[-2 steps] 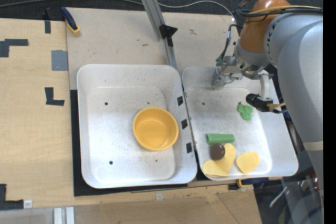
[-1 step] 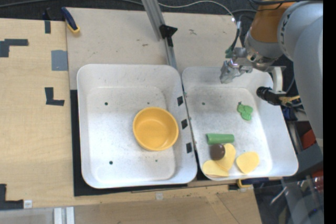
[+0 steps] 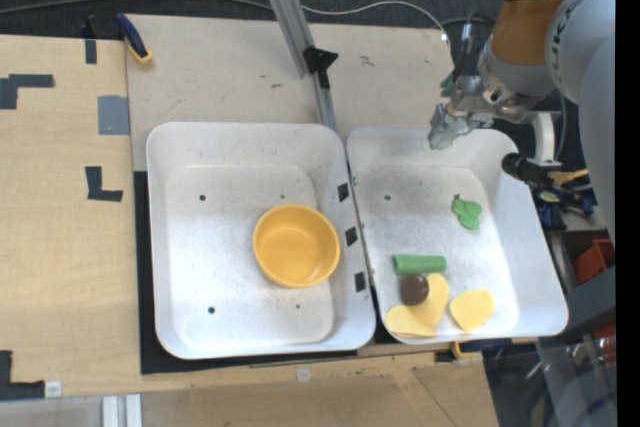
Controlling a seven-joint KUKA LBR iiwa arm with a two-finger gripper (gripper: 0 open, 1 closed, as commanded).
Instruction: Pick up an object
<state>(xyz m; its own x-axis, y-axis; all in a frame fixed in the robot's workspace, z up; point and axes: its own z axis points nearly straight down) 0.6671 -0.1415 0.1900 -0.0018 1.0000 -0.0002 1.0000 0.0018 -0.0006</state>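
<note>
Above the right white bin (image 3: pixel 520 245), near its rim at about one o'clock, hangs the grey two-finger gripper (image 3: pixel 442 137), carrying nothing; impossible to tell how it is set. Nearest candidate: small green leafy toy (image 3: pixel 466 211), toward five o'clock from the tool and well apart. Farther off toward six o'clock, a green cylinder (image 3: pixel 419 264) with long axis running three-to-nine, just above a brown ball (image 3: pixel 414 290) and two flat yellow pieces (image 3: pixel 440 309). Left white bin (image 3: pixel 170 215), with yellow plastic bowl (image 3: pixel 295 245), well off toward eight o'clock. Probably a short descent toward five o'clock.
</note>
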